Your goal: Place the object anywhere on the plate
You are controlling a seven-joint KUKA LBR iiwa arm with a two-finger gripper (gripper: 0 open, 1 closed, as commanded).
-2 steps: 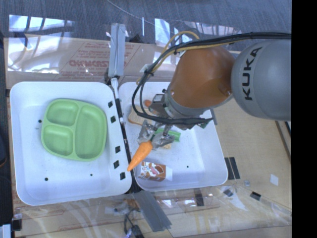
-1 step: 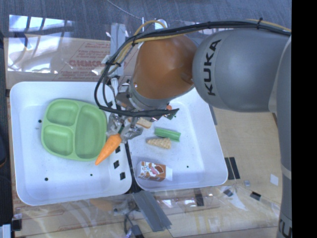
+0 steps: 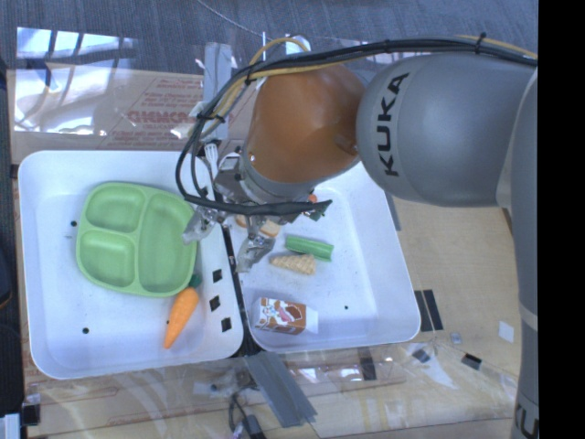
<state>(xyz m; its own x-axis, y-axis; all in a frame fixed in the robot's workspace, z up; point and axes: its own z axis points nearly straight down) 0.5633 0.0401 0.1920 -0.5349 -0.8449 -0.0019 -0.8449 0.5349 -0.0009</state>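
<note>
Currently the gripper (image 3: 223,238) hangs low over the wall where the left bin (image 3: 37,245) and right bin (image 3: 384,291) meet, w/ the arm's orange wrist (image 3: 297,126) covering most of it. Can't tell how wide it stands or whether it has anything in it; too much is hidden.

Which thing is meant isn't certain. Best guess is the small tan piece (image 3: 264,229) right under the wrist at the right bin's left side, partly hidden. Other candidates in that bin: green stick (image 3: 309,245), corn piece (image 3: 292,264) just below it, snack packet (image 3: 281,315) nearer the front. A carrot (image 3: 181,316) lies in the left bin, its top just beside the front edge of the green plate (image 3: 137,238).

To do this step well, IMO:
- Center on one item, approx. straight down, so neighbours aren't nudged; stick and corn sit close together.
- Lift clear of the bin wall before crossing left.
- Aim for a big compartment of the plate, not a ridge, and release low so nothing bounces out.
</note>
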